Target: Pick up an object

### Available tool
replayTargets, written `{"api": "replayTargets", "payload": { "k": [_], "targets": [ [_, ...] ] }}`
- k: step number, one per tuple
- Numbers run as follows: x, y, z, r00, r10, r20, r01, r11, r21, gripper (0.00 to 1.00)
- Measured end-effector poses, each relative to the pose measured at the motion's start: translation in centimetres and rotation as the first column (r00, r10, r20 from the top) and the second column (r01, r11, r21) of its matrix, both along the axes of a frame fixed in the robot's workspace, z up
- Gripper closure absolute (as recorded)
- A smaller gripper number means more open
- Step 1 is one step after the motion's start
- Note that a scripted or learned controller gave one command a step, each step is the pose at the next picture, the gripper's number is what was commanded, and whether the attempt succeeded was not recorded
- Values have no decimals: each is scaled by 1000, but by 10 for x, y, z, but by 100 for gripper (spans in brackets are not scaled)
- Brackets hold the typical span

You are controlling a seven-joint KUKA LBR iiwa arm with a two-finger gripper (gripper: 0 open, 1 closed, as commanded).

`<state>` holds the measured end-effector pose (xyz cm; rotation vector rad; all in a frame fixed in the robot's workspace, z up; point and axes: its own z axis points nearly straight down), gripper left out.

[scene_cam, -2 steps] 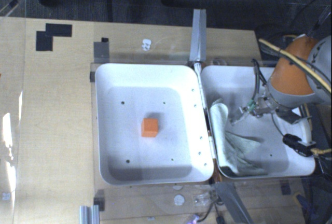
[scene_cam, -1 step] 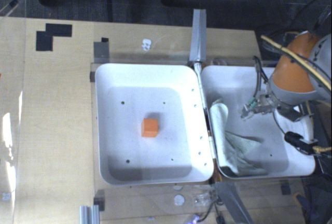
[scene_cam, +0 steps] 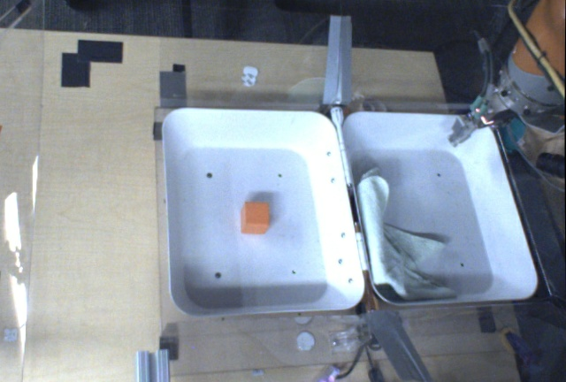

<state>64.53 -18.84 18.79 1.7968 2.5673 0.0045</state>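
Currently jaws (scene_cam: 462,131), opening indiscernible, hover at right bin's (scene_cam: 522,283) far corner; cloth (scene_cam: 398,248) nearest below-left, so descend centred over its bunched fold.

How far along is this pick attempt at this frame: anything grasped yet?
Nothing looks done: the orange block lies in the left bin and the crumpled cloth lies in the right bin, along its left wall. In hand: the gripper sits over the right bin's upper right corner, with no object at it. Left: reaching an object, grasping and lifting.
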Motion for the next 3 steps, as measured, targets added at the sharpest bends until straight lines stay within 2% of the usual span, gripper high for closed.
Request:
{"api": "replayTargets", "payload": {
  "k": [1, 2, 3],
  "targets": [
    [17, 3, 5, 993, 117, 0, -117, 993, -2, 100],
    [25, -17, -14, 939, 345, -1, -345, 939, -3, 100],
    [5, -16, -15, 837, 548, -3, -548, 837, -2, 100]
  ]
}}
